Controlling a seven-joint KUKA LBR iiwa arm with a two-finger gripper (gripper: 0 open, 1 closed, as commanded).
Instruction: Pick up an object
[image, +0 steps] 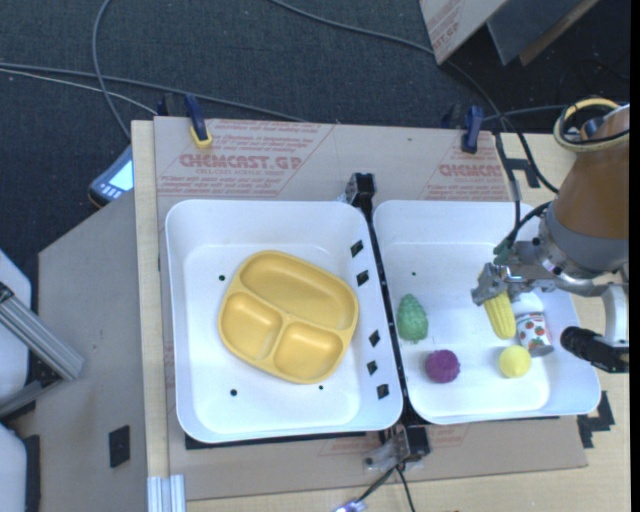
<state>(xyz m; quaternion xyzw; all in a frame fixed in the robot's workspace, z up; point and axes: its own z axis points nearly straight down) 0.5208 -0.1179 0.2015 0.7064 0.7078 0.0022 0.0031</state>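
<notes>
- Gripper (502, 283): over the right bin (470, 400), near its right edge; whether it is spread or pinching cannot be told.
- Yellow corn cob (499, 316): directly beneath the gripper, touching it.
- Yellow ball (514, 361), purple ball (442, 365): near the front edge.
- Green object (412, 317): near the left edge.
- Left bin (190, 330): yellow divided plate (288, 316) at centre.

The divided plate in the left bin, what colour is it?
The divided plate is plain yellow all over, seen clearly in the camera view.
</notes>
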